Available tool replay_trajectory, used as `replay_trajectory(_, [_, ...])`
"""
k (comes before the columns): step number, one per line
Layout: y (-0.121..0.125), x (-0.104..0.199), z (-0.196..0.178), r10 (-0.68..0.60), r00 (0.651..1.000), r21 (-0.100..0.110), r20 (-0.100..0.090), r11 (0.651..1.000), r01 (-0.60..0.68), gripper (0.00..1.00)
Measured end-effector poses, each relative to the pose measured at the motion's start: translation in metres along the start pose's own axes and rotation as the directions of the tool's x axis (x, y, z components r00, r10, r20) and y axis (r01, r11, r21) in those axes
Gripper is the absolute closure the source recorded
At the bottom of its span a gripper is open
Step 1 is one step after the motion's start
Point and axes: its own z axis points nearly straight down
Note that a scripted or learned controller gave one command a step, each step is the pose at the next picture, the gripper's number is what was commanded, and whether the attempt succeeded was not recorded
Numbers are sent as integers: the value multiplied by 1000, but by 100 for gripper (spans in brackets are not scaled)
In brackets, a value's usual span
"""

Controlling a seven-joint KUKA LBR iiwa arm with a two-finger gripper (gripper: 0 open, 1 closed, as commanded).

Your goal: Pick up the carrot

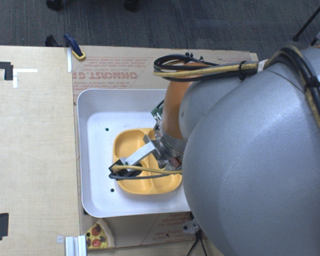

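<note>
A yellow divided plate [129, 143] lies in the middle of the left white bin [93, 143]. My gripper [163, 154] is low over the plate's right half, at its inner rim. The grey arm with its orange band [173, 108] comes in from the right and hides the plate's right edge and everything beyond it, including the second bin.
Cardboard with red print [112, 71] lies behind the bin. A small blue and yellow tool [74, 47] sits at the bench's back left. A toy pizza slice [96, 237] lies in front of the bin. The pale wooden bench [32, 143] stretches to the left.
</note>
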Motion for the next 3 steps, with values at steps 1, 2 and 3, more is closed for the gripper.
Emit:
replay_trajectory(1, [-54,25,93,-32,999,1,-1,999,32,100])
replay_trajectory(2, [-60,28,93,-14,1000,1,-1,1000,14,100])
replay_trajectory(3, [-60,27,94,-174,985,0,3,985,174,100])
